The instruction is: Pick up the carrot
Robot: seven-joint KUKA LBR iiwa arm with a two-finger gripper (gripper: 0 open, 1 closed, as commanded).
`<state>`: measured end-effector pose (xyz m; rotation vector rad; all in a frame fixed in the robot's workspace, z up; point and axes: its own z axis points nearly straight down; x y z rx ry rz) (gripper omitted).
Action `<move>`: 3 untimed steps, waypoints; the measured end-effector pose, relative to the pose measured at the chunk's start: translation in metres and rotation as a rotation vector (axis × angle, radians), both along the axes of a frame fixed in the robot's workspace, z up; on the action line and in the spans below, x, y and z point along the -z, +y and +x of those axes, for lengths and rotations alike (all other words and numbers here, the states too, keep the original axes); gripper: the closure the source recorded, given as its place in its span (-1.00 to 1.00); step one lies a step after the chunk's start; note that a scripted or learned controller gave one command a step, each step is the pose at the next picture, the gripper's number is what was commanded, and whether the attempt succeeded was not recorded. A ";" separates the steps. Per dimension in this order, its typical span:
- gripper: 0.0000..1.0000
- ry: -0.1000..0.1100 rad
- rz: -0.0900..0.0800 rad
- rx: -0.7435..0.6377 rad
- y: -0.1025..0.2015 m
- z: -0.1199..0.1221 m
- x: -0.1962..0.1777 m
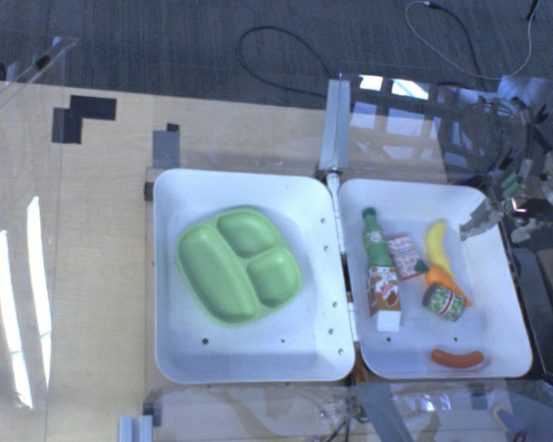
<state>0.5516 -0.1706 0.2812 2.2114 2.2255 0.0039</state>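
The carrot (445,281) lies hemmed in within the right bin (518,310): the banana (438,246) touches its upper end, a green can (444,303) presses against its lower side, and a snack packet (405,254) sits just left. Bare bin floor lies to its right, and between can and sausage (457,359).

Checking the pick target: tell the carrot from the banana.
The carrot is orange; the banana is yellow. The carrot lies nearer the camera, partly hidden behind a green can; the banana lies in full view just beyond it. The carrot looks stubbier, the banana longer and curved. Both lie in the right bin.
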 end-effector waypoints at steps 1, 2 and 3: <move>-1.00 0.002 0.001 -0.020 -0.029 0.024 0.136; -1.00 -0.017 -0.008 -0.137 -0.023 0.025 0.176; -1.00 -0.014 -0.006 -0.101 -0.031 0.030 0.187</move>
